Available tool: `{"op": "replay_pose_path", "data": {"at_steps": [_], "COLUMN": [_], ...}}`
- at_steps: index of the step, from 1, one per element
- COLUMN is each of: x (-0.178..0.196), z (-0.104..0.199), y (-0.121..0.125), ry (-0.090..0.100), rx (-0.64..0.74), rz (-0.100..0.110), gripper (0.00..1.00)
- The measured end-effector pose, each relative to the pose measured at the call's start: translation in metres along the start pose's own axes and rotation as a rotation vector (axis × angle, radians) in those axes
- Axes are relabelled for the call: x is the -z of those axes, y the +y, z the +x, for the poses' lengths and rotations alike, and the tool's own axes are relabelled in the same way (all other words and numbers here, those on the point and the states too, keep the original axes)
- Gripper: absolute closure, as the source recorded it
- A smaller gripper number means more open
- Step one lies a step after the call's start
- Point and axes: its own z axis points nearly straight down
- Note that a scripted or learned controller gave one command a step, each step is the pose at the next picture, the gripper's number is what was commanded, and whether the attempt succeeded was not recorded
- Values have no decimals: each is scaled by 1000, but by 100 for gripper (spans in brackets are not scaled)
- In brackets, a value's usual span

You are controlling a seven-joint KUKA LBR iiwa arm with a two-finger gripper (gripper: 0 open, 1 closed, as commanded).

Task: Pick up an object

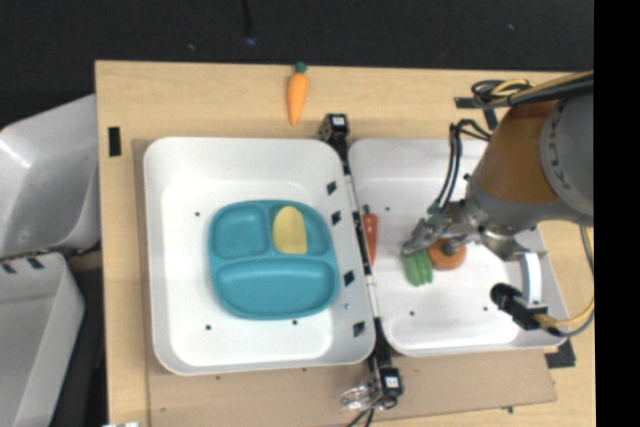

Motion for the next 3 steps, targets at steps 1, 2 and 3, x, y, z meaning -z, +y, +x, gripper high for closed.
{"op": "replay_pose_path", "data": {"at_steps": [1,2,3], "x": [46,97,160], "z": [6,-5,-2], "y": [0,-2,3], "ry": [5,4,4], "rx": [8,5,9], "rz": [12,10,8], "gripper": [100,100,100]}}
